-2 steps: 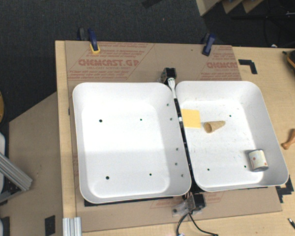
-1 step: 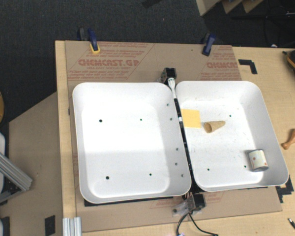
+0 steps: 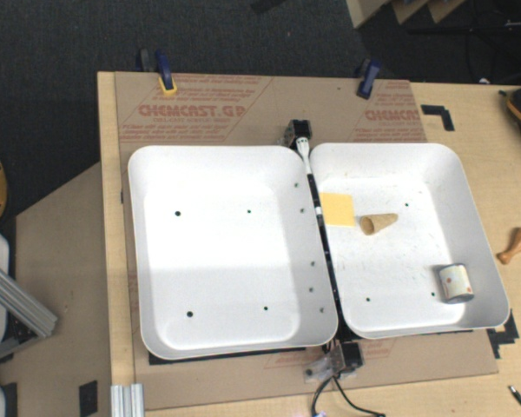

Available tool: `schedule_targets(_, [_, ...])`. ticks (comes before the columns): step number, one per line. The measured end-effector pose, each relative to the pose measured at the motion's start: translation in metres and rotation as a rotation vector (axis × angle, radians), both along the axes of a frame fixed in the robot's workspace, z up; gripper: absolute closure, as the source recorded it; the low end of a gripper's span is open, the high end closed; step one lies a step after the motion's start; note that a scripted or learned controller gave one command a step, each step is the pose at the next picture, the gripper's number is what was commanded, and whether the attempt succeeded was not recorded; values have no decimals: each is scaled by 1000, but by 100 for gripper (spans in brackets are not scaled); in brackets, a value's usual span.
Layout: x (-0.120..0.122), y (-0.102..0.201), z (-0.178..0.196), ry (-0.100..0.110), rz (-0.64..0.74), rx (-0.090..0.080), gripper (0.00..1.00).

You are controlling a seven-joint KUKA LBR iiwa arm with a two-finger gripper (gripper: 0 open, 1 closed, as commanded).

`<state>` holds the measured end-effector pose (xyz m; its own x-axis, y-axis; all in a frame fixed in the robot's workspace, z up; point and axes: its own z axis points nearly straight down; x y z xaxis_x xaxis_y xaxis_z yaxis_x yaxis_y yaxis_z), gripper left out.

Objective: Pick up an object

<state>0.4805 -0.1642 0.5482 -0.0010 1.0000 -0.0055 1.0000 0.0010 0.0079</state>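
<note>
The right bin (image 3: 434,168) holds three objects. A flat yellow square (image 3: 337,208) lies near its left wall. Just to the right of it rests a small tan cone-shaped piece (image 3: 377,224) on its side. A short silvery cylinder (image 3: 454,282) sits toward the bin's near right corner.
The left bin (image 3: 156,172) sits beside the right one on a brown board (image 3: 243,102). Blue and yellow clamps (image 3: 164,70) (image 3: 367,78) hold the board's far edge. A black bracket (image 3: 299,132) stands between the bins at the back, with cables (image 3: 334,380) at the front.
</note>
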Motion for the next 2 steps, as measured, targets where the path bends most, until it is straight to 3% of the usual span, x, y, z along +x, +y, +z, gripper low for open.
schedule_targets(1, [1, 0, 11, -6, 0, -3, 100])
schedule_targets(2, [1, 0, 11, -5, 0, -3, 0])
